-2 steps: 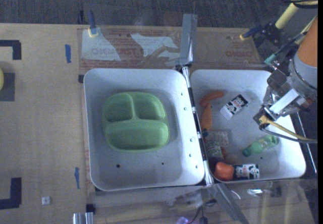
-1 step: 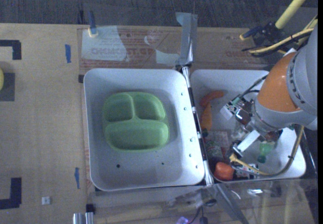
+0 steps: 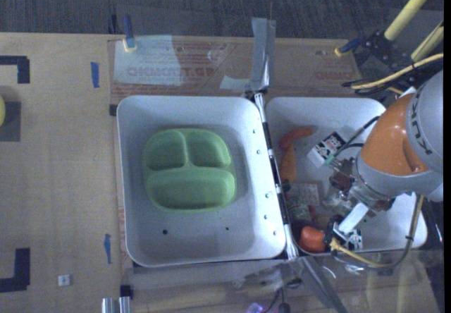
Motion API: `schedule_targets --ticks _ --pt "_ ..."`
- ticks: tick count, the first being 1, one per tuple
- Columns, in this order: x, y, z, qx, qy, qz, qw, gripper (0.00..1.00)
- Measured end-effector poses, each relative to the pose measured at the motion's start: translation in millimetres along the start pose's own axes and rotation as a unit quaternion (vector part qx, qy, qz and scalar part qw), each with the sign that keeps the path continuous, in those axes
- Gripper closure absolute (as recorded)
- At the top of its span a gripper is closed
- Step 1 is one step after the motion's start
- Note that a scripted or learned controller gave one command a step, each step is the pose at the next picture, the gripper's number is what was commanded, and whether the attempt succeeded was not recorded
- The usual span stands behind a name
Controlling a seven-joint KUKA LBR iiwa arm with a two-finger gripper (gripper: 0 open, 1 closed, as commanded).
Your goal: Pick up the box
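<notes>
A small white box with dark and green print (image 3: pixel 325 148) lies in the right bin (image 3: pixel 310 111), toward its back. A flatter speckled packet (image 3: pixel 304 196) rests by the bin's left wall. My gripper (image 3: pixel 337 190) hangs low over the middle of the right bin, between the two, under the grey wrist and orange band. It stands just right of the packet and just in front of the white box. The arm's body hides the bin floor beneath it. Nothing visible is lifted off the floor.
Two orange carrot-like pieces (image 3: pixel 290 153) lie at the right bin's back left, and a red-orange round item (image 3: pixel 311 237) sits at its front left corner. The left bin (image 3: pixel 134 234) carries a green divided tray (image 3: pixel 189 168). A thin wall separates the bins.
</notes>
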State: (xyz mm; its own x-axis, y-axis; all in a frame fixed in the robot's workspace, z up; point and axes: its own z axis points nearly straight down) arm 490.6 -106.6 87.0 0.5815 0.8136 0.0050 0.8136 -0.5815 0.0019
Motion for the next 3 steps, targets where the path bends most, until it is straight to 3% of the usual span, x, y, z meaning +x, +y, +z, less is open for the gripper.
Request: schedule_targets --ticks 1,2,3 --pt "18 -26 -96 0.003 -0.003 -0.034 0.9994 1.0" --pt "18 54 -154 0.002 -0.004 0.015 0.9999 1.0" --pt "-1 -5 -29 0.004 -0.003 -0.029 0.9996 1.0"
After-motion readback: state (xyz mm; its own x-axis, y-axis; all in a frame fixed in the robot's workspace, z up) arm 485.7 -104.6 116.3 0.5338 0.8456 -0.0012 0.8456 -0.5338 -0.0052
